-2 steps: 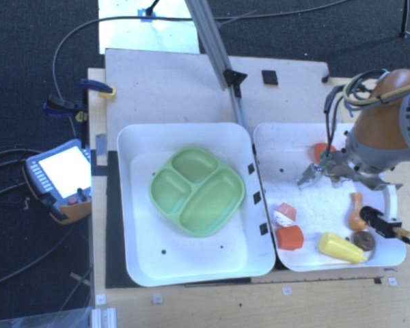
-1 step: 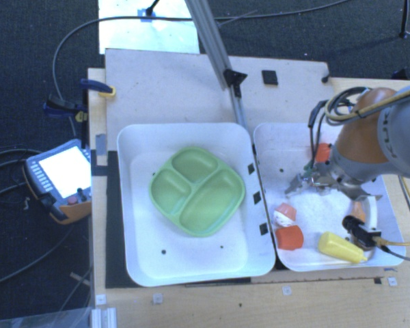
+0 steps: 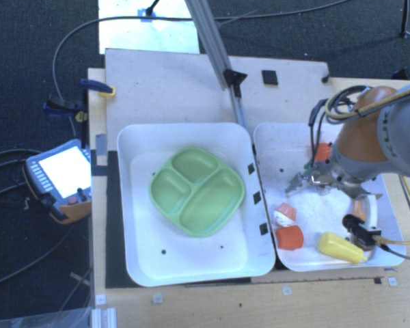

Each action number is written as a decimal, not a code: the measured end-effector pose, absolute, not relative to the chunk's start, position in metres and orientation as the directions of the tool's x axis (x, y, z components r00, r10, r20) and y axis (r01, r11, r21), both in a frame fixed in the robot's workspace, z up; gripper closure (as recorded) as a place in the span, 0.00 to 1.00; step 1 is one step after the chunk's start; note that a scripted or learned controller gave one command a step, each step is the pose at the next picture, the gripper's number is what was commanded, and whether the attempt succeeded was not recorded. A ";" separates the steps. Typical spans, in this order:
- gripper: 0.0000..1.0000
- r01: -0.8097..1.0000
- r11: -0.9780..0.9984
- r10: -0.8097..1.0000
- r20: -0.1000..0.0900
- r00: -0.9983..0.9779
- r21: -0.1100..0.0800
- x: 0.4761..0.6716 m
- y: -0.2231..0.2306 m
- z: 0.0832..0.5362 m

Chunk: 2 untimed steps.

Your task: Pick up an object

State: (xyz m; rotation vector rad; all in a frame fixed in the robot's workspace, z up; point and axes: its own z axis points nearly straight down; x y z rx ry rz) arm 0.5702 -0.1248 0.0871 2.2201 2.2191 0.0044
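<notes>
Gripper point(image 3: 299, 183) is seen low in the right bin point(image 3: 273, 142), fingers apparently spread, nothing between them. Orange block point(image 3: 290, 238), small red-and-white piece point(image 3: 284, 215) and yellow object point(image 3: 342, 247) are placed nearby. Green divided plate point(image 3: 197, 191) is kept in the left bin point(image 3: 140, 251).

Your worktop point(image 3: 191, 87) is a pale board, and two shallow white bins sit side by side on it. The right bin point(image 3: 277, 139) lies directly under the hand point(image 3: 302, 181); the left bin point(image 3: 133, 183) sits just beside it, on the side away from the arm. Beyond the hand, up the board, you have a small black square point(image 3: 270, 78) lying flat on the bare worktop near its far edge.
</notes>
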 end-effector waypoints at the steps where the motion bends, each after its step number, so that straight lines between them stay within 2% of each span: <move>1: 1.00 1.000 -0.001 1.000 -0.006 0.001 0.014 0.572 -0.127 0.099; 2: 1.00 1.000 0.006 1.000 -0.001 -0.006 0.008 0.577 -0.120 0.161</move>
